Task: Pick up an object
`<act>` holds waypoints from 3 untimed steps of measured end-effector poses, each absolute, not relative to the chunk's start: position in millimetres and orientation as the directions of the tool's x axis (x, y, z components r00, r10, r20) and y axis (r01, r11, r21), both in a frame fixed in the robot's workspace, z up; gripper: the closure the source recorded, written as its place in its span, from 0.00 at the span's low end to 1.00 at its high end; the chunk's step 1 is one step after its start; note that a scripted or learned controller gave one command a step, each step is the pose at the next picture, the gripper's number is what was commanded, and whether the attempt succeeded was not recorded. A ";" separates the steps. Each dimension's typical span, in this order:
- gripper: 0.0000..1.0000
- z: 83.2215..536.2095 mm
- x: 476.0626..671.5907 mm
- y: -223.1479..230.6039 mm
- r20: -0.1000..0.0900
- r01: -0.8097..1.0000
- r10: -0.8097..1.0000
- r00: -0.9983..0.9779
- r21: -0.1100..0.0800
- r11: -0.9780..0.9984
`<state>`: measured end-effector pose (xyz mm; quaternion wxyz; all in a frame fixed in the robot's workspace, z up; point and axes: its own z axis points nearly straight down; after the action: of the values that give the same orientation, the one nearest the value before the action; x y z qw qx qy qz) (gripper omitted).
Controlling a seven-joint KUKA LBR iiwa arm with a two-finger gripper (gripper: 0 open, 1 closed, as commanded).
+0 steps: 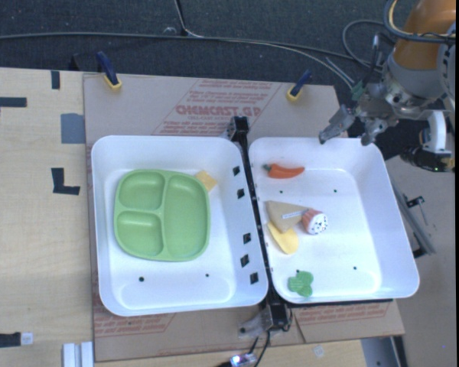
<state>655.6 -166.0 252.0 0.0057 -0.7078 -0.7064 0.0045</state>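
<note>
Hovering w/ open end effector (pixel 350 129) above bin's far rim, carrot (pixel 284 171) nearby.

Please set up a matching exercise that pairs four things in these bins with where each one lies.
Things:
1. green divided plate
2. toy carrot
3. green broccoli piece
4. gripper

Places:
A. near the front edge of the right bin
B. above the right bin's far rim
C. in the left bin
D. near the far left of the right bin

Pairs: 1-C, 2-D, 3-A, 4-B
</note>
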 end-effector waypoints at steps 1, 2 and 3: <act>0.00 260.5 658.0 -165.5 -0.001 1.000 1.000 -0.002 -0.001 0.002; 0.00 198.4 658.4 -171.8 -0.001 1.000 1.000 -0.001 -0.006 0.001; 0.00 150.6 655.2 -179.6 -0.001 1.000 1.000 -0.001 -0.005 0.001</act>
<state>655.2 -179.6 150.6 0.0013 -0.7067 -0.7075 0.0023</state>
